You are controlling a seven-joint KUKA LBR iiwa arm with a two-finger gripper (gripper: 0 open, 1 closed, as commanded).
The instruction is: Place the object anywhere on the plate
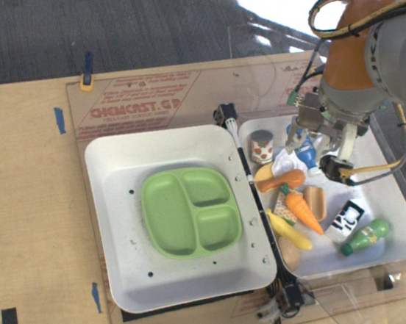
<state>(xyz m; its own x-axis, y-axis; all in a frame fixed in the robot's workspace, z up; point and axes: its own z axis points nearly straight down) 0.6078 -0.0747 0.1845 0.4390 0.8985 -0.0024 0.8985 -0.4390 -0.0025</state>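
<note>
The green divided plate (191,211) lies in the left white bin (112,206) with nothing on it. My gripper (305,145) hangs low over the back of the right bin (404,227), reaching in from the right below the orange band. Its tip is right at a blue and white object (308,157) and a white crumpled piece (285,161). The wrist hides how the tip meets them.
Toy foods crowd the right bin: a small cup with a face (261,144), an orange sausage shape (280,181), a carrot (303,211), a yellow banana (288,230), a bread roll (315,198), a black and white box (344,219) and a green bottle (365,236). A black divider (241,160) separates the bins.
</note>
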